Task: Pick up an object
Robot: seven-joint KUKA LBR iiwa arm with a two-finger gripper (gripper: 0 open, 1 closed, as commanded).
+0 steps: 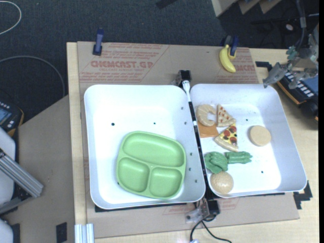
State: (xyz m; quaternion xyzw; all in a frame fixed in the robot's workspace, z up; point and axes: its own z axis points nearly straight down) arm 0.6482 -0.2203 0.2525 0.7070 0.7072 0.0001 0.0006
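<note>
The right bin (283,110) holds several toy foods along its left side. These include a ring-shaped bagel (206,115), two pizza slices (225,116) (228,137), an orange-brown toast square (204,131), a green leafy vegetable (227,160) and a tan bun (221,182). A round beige cookie (259,135) lies alone near the bin's middle. My gripper (284,71) hangs at the far right, above the bench beyond the bin's back right corner, away from all of these foods.
The left bin (101,115) carries a green divided plate (151,164) in its front half. A toy banana (227,59) lies on the cardboard behind the right bin. Blue clamps (98,42) sit at the board's back edge.
</note>
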